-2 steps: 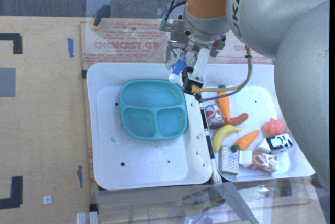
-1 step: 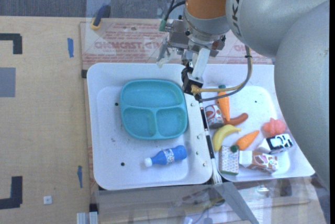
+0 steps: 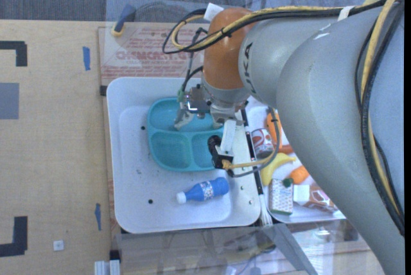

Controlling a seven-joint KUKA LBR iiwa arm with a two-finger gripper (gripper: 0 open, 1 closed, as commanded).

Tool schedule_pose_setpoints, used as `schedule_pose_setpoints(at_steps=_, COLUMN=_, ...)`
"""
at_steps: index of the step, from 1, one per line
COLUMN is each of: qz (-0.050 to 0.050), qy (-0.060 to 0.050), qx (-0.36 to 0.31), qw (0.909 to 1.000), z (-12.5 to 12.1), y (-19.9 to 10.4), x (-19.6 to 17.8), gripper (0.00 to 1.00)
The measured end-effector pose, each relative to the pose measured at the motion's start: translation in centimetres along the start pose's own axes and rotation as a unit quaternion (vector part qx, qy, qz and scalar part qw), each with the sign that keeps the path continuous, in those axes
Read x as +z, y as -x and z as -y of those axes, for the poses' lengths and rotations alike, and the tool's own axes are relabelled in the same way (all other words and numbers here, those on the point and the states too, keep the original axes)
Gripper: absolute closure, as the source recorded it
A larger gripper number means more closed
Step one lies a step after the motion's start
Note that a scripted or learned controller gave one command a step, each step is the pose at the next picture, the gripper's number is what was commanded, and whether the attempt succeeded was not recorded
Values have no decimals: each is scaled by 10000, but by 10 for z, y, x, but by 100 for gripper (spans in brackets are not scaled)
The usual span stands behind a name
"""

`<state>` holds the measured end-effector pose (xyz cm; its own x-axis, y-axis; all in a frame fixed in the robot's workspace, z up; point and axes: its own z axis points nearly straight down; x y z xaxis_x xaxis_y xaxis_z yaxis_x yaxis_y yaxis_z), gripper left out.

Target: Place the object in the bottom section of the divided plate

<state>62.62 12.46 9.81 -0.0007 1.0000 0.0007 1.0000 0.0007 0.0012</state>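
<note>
A teal divided plate [image 3: 168, 146] lies in the left white bin [image 3: 125, 139]. My gripper [image 3: 188, 106] hangs over the plate's upper section, near its right rim, below the orange band of the arm [image 3: 225, 55]. The wrist hides what lies directly under it. A small green spot shows at the gripper's upper edge, too small to identify. A blue bottle with a white cap [image 3: 204, 191] lies on its side on the bin floor, just below the plate.
The right bin [image 3: 302, 214] holds a can [image 3: 261, 142], a banana [image 3: 275, 166], an orange piece [image 3: 297, 174] and a green-speckled block [image 3: 281, 196]. The big grey arm covers most of that bin. Cables hang beside the wrist.
</note>
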Motion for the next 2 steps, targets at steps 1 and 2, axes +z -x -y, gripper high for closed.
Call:
schedule_pose_setpoints(at_steps=1, qz=-8, qy=13, qx=55, qw=10000, z=-2, y=5, x=-10, gripper=100)
schedule_pose_setpoints(at_steps=2, qz=2, qy=-23, qx=-159, qw=9999, z=63, y=25, x=-66, gripper=100)
